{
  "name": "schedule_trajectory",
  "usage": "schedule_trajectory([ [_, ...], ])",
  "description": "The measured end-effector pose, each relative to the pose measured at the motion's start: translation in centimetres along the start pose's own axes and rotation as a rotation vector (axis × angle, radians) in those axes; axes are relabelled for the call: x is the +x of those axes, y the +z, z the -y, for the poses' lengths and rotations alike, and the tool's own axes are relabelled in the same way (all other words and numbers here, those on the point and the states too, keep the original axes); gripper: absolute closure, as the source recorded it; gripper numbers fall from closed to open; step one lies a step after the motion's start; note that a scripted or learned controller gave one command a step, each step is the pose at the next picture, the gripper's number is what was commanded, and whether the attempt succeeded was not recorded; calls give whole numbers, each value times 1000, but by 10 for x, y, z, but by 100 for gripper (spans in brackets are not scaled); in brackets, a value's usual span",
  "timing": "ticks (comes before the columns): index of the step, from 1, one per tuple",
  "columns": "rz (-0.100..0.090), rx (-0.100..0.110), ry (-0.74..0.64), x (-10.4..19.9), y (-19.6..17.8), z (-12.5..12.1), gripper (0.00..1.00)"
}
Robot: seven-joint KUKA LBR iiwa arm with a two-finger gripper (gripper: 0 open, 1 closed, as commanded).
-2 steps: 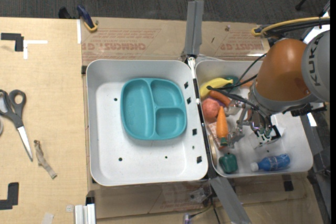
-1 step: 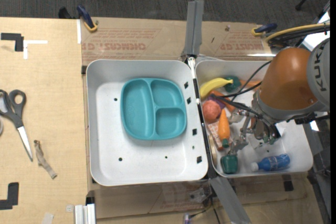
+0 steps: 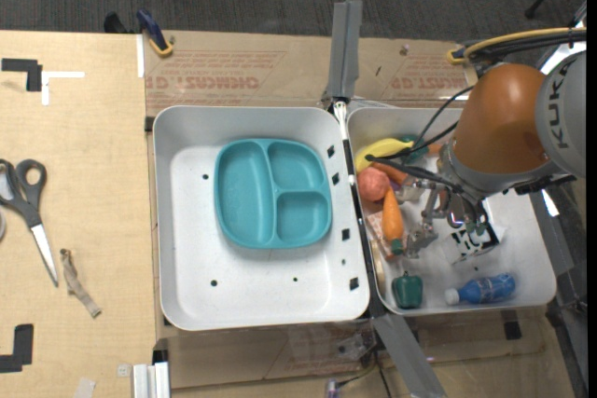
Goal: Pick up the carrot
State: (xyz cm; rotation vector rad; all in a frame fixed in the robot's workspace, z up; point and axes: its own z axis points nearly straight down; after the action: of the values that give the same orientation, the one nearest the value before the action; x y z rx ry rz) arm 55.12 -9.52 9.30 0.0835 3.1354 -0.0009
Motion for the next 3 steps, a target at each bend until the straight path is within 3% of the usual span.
schedule_trajectory([
  [1, -1, -1, 41, 29, 0, -1, 0],
  [2, 1, -1, -156, -46, 0, 4, 0],
  [3, -3, -1, 0, -35, 1, -6, 0],
])
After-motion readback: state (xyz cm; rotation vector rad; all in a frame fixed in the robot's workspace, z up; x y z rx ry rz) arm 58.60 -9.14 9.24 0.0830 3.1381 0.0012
